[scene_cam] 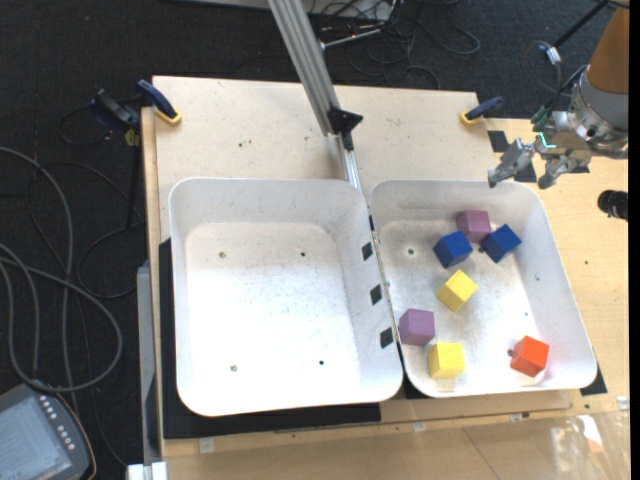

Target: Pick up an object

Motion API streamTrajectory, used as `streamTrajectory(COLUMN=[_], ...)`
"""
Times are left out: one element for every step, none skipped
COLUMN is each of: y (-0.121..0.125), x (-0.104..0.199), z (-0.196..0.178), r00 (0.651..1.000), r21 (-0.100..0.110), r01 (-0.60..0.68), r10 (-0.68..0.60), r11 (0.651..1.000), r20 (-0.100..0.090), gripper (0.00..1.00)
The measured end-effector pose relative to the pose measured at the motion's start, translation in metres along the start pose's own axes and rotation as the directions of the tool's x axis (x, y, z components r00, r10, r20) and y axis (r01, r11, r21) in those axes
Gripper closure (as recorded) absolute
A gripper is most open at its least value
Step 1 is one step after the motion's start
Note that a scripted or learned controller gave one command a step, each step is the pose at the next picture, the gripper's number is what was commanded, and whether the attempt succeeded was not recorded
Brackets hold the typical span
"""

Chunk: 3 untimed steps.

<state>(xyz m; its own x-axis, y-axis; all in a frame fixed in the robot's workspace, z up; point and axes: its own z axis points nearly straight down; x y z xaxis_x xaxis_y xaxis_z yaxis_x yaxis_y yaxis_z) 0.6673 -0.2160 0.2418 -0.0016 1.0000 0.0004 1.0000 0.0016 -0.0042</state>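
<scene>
We see the hand [530,165] hanging above the far right corner of the right bin [560,268], at about 1 o'clock from that bin's middle. Its two fingers are spread apart with nothing between them, so we call it empty.

All cubes sit in the right bin, none in the left bin [200,268]. Nearest to the hand is a tight cluster: pink cube [473,224], dark blue cube [501,242], and blue cube [452,249]. From the hand that cluster lies at roughly 7 o'clock, near but not under it. Pink and dark blue look touching or just beside each other; blue is just beside pink.

Farther off in the same direction: yellow cube [459,289], purple cube [416,325] near the bin's left wall, a second yellow cube [446,359] at the near edge, and orange cube [530,355] at about 6 o'clock from the hand, well apart from the rest.

We judge the move turns on travel toward 7 o'clock and down. The cluster is closest but crowded, so fingers may catch a neighbour. The orange cube stands alone, a cleaner pick, though it sits close to the bin's near right wall.
</scene>
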Motion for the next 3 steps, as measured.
streamTrajectory(y=[0.001, -0.005, -0.002], x=[0.001, 0.001, 0.003], z=[-0.003, 0.061, 0.120], r00=[1.000, 1.000, 1.000], r21=[-0.003, 0.002, -0.011], r01=[0.002, -0.001, 0.002], r10=[-0.002, 0.001, -0.002], r11=[1.000, 1.000, 1.000], r20=[0.001, 0.000, 0.006], gripper=[0.00, 0.00, 0.00])
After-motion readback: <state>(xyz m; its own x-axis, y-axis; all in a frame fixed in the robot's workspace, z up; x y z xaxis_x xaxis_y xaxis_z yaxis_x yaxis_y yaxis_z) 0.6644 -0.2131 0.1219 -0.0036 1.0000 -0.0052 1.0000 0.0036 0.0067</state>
